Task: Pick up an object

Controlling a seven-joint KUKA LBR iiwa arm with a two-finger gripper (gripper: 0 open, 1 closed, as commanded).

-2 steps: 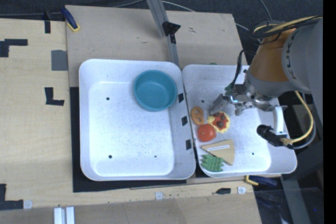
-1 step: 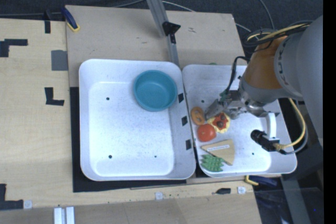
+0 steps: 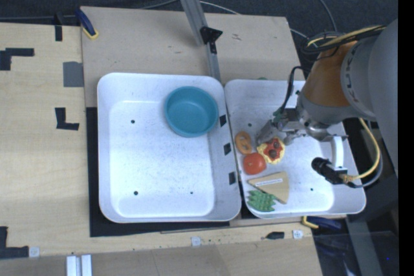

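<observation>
The left shallow white bin [image 3: 123, 158] holds a round blue plastic bowl [image 3: 191, 111] near its top right corner. The right shallow white bin [image 3: 323, 200] holds small toy foods in a bunch: a tan bread-like piece [image 3: 243, 142], a red tomato [image 3: 254, 163], a yellow and red piece [image 3: 272, 150], a pale cheese wedge [image 3: 275, 183] and a green leafy bit [image 3: 261, 201]. The two-finger gripper [image 3: 275, 134] is low over the yellow and red piece. I cannot tell how it is set.
</observation>
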